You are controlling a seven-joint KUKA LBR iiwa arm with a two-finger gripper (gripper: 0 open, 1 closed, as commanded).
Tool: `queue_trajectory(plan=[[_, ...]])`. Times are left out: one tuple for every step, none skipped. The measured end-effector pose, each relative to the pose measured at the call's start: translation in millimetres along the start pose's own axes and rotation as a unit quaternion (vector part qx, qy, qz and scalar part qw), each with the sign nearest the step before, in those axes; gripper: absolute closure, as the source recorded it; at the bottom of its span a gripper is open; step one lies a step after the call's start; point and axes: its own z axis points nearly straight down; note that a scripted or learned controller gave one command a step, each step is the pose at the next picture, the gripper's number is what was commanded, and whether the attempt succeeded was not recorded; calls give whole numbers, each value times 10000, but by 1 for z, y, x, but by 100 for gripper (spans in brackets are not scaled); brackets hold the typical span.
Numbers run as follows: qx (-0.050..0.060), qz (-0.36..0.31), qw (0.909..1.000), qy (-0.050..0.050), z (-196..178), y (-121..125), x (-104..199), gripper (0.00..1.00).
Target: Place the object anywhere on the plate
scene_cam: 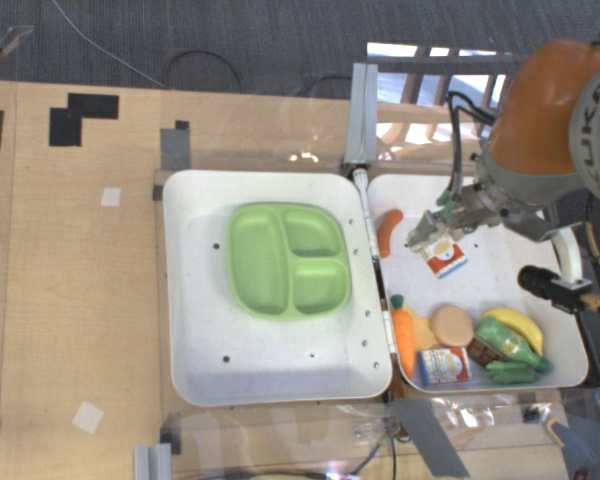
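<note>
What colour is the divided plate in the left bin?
Light green plate, seen in the camera view.

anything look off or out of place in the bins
Nothing is spilled or damaged. The green plate sits flat in the left bin; the toy food is crowded along the right bin's front edge.

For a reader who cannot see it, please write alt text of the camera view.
A grey and orange robot arm reaches from the right, its end effector over a small red and white packet in the right white bin, which also holds a carrot, a banana and other toy food. In the left white bin lies a green divided plate.
</note>
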Motion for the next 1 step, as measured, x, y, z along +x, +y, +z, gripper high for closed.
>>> queue_trajectory(plan=[[13,-144,9999,20,36,37,83,100]])
